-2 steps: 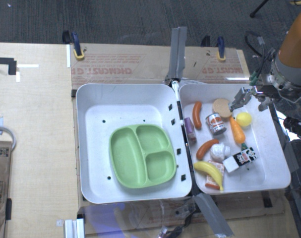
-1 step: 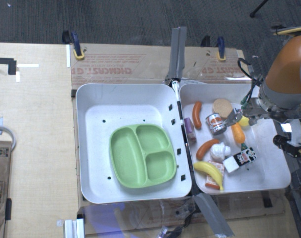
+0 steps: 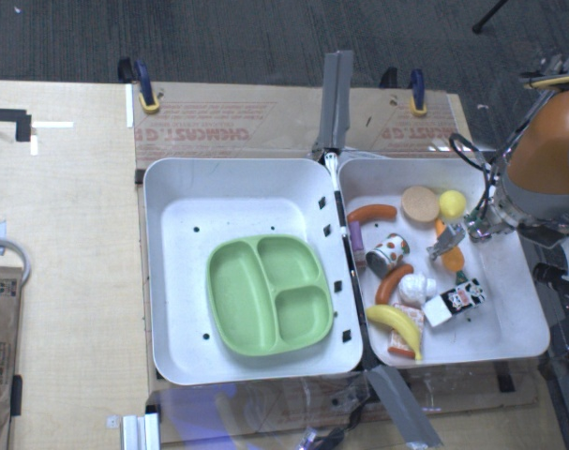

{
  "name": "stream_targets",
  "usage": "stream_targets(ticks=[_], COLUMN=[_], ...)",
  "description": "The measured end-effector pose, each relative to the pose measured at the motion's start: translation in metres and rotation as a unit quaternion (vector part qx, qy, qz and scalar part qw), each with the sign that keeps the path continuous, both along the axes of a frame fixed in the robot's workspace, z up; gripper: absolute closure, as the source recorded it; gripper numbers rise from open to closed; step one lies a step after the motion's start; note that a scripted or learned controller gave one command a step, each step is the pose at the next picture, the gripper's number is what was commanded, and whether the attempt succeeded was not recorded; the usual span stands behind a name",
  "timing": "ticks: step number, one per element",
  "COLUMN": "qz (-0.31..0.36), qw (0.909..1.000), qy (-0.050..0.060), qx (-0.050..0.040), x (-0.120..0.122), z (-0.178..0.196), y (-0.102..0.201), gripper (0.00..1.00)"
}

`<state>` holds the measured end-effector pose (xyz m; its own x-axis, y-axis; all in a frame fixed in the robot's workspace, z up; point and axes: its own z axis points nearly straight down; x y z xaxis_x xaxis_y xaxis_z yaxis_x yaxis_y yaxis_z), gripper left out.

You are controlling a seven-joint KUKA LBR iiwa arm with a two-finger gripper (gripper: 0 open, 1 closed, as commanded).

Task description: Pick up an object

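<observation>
Two white bins sit side by side, and the gripper (image 3: 450, 244) hangs low in the right bin (image 3: 514, 345); whether its fingers are released or clenched cannot be told. An orange piece (image 3: 453, 259) lies just under the fingers, a yellow lemon (image 3: 452, 202) and tan disc (image 3: 420, 204) just beyond them, and a black-and-white carton (image 3: 457, 301) near them toward the bin's front. Well apart, the left bin (image 3: 172, 251) holds a green divided plate (image 3: 270, 293).
</observation>
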<state>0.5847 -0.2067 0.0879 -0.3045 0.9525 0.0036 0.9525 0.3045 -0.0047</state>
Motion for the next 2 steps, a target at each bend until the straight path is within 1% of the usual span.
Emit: stream_targets(ticks=[1, 2], qz=[-0.001, -0.009], qw=[1.0, 1.0], qy=[0.001, 0.0], qx=[0.0006, -0.0009], x=[0.0, 0.03], z=[0.006, 0.075], y=[0.0, 0.078], gripper=[1.0, 1.0])
